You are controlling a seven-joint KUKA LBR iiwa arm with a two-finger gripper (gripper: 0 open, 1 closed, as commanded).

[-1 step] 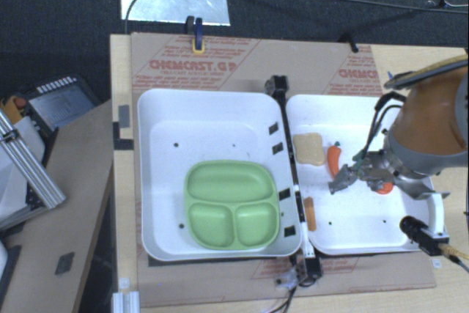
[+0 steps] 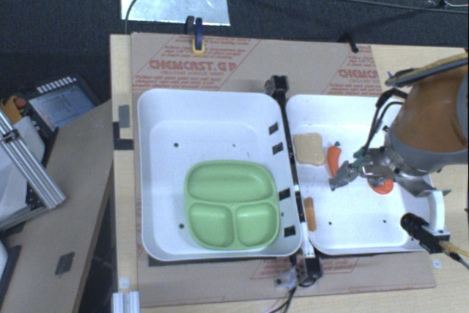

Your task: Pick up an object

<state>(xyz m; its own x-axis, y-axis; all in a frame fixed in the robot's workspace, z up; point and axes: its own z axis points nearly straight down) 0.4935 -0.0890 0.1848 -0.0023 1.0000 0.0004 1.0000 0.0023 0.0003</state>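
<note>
Gripper (image 2: 343, 178) in rt bin (image 2: 352, 231), open/empty, just beside orange carrot (image 2: 333, 157), near tan sponge (image 2: 308, 149).

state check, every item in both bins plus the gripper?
green divided plate: lying flat in the left bin, nothing on it
tan bread slice: lying flat in the right bin, untouched
carrot: lying beside the bread slice, loose
small orange stick: lying by the right bin's left wall
red-orange piece: partly hidden under the wrist
gripper: low over the right bin, holding nothing visible
</note>
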